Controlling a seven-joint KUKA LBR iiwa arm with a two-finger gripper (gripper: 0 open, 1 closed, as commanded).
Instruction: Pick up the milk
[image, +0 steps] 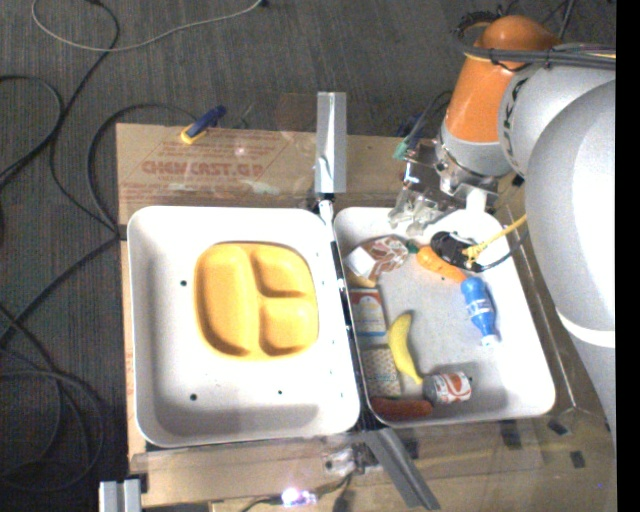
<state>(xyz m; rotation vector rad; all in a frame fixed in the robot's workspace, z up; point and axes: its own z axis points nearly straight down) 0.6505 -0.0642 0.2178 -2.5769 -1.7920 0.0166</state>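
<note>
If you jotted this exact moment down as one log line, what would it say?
grey arm's end effector: above right white bin's far edge | brown-and-white milk carton: lying in bin, ungrasped | yellow divided tray: left bin

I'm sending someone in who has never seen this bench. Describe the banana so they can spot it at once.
Look at the right white bin, the one nearer the arm. Near its middle, beside the flat boxes along its left wall, lies the banana, with a small red and white can below it. It is the only long, curved, plain yellow thing in that bin.
</note>
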